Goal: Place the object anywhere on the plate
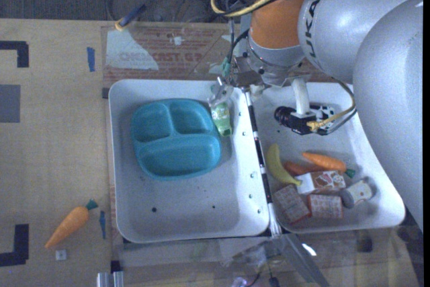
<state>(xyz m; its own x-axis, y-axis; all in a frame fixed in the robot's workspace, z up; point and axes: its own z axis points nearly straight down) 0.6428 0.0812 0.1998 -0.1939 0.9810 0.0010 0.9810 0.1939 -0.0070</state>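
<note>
A blue divided plate (pixel 176 138) lies in the left white bin (pixel 188 212). My gripper (pixel 221 99) hangs over that bin's right side, just past the plate's right rim. It is shut on a small pale-green object (pixel 222 120), which sticks out below the fingertips. The object sits at the plate's right edge, between the plate and the wall that divides the two bins. I cannot tell whether it touches the plate or the bin floor.
The right bin (pixel 376 212) holds a banana (pixel 279 166), an orange carrot (pixel 324 160), several small food boxes (pixel 316 201) and a grey-and-cream piece (pixel 356 194). A second toy carrot (pixel 67 226) lies on the wooden bench, left of the bins. The arm's body covers the upper right.
</note>
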